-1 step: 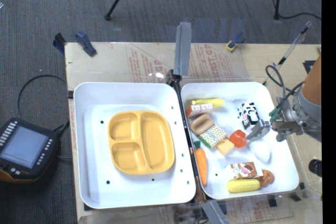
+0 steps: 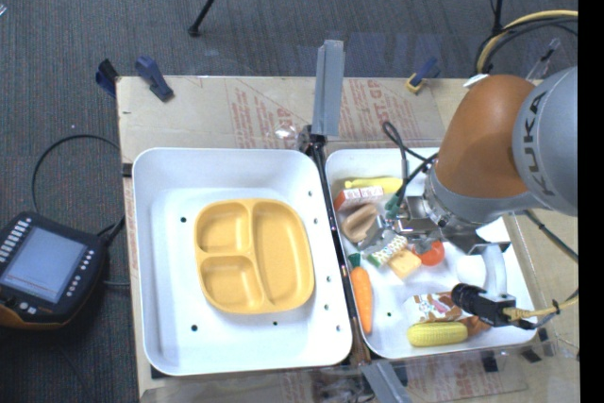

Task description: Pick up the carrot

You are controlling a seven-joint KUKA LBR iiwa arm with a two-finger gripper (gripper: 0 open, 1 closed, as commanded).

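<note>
The carrot [image 2: 362,297] is a long orange cone lying lengthwise against the left wall of the right bin [image 2: 510,344], near its front. My gripper [image 2: 404,224] hangs over the middle of that bin, up and to the right of the carrot and apart from it. The big orange and grey wrist covers much of the gripper. Nothing of the carrot is between its tips.
The right bin also holds a yellow banana [image 2: 374,185], a brown bun [image 2: 360,221], a red tomato [image 2: 432,252], a cheese wedge [image 2: 405,264], a corn cob [image 2: 437,333] and a snack packet [image 2: 432,306]. A yellow divided plate [image 2: 253,255] sits in the left bin [image 2: 160,297].
</note>
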